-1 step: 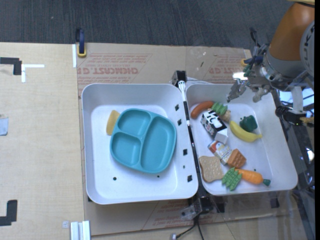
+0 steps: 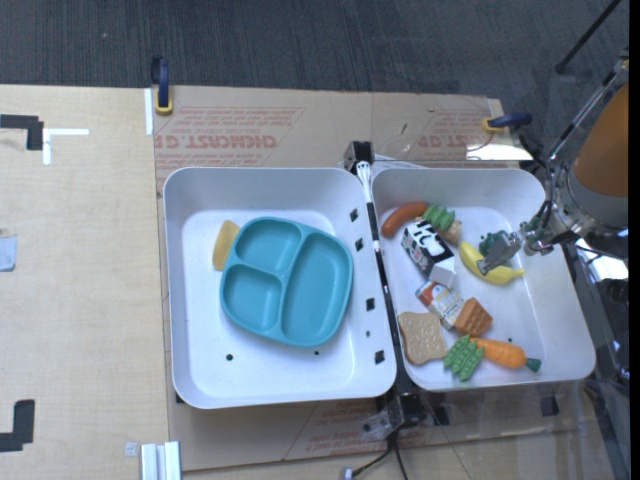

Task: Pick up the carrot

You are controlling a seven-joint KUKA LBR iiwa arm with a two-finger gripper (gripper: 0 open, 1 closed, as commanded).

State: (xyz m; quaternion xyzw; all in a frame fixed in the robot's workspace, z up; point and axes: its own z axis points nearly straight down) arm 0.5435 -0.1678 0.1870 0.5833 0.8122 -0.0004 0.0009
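Note:
The carrot [image 2: 503, 352] is orange with a green stub at its right end. It lies flat near the front edge of the right bin [image 2: 560, 313], beside a green leafy toy [image 2: 463, 358]. My gripper [image 2: 497, 250] hangs over the bin's right middle, just above a yellow banana [image 2: 492, 269]. It is well behind the carrot and apart from it. The grey arm with its orange band [image 2: 610, 153] reaches in from the right edge. Nothing of the carrot is hidden.
The right bin also holds a sausage [image 2: 402, 216], a black-and-white carton [image 2: 428, 247], a small red-and-white box [image 2: 437, 294], an orange wedge [image 2: 473, 318] and a bread slice [image 2: 423, 337]. A teal divided plate [image 2: 288, 280] and a yellow piece [image 2: 225, 243] lie in the left bin.

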